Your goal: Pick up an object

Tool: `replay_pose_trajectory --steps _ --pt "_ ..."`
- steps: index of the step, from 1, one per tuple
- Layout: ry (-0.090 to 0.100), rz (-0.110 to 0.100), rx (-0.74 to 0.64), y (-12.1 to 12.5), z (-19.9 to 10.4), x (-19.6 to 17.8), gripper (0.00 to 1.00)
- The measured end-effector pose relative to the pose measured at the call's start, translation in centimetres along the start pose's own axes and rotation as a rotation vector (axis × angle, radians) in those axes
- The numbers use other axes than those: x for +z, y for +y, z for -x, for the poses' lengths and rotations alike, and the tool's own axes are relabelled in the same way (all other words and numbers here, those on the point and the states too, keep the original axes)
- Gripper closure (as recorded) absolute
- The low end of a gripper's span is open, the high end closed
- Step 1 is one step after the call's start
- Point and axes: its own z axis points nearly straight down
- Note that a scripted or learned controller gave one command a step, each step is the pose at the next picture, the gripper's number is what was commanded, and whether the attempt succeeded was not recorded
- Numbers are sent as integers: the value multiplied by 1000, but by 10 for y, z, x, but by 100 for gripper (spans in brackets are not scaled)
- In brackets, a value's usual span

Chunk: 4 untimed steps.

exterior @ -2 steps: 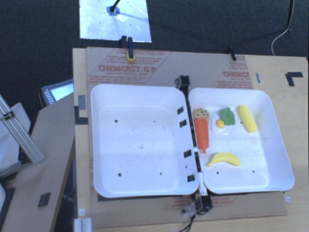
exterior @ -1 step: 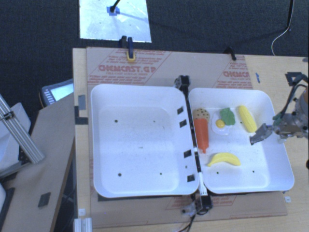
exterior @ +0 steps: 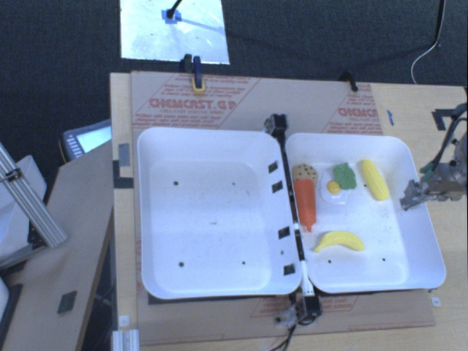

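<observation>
From the overhead camera, the grey metal end effector [exterior: 414, 194] hangs over the right rim of the right shallow white plastic bin [exterior: 417, 269]; whether it is spread or pressed together cannot be told. Inside that bin lie a curved yellow banana [exterior: 338, 241], an orange carrot [exterior: 306, 202], a yellow corn cob [exterior: 375, 179], a green leafy piece [exterior: 344, 175], a fried egg [exterior: 334, 190] and a brown cookie [exterior: 305, 172]. The left white bin [exterior: 157, 210] adjoins it on the worktop [exterior: 241, 97].

Two white bins sit side by side on the worktop [exterior: 241, 97]. The right bin [exterior: 417, 269] holds a carrot [exterior: 306, 203], a cookie [exterior: 305, 172], a fried egg [exterior: 334, 189], a green piece [exterior: 344, 175], corn [exterior: 375, 179] and, toward six o'clock, a banana [exterior: 338, 241]. The gripper [exterior: 411, 194] hovers at that bin's three o'clock rim.
</observation>
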Motion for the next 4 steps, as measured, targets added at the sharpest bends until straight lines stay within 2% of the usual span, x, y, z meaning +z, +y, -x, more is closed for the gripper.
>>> replay_pose_trajectory --steps 1,2,3,4 --pt "-5 16 -4 57 -7 -219 100" --pt "3 -2 -7 68 -67 -209 100" --pt "4 -2 -8 43 -149 -224 100" --pt "3 -10 -5 25 -199 -146 100"
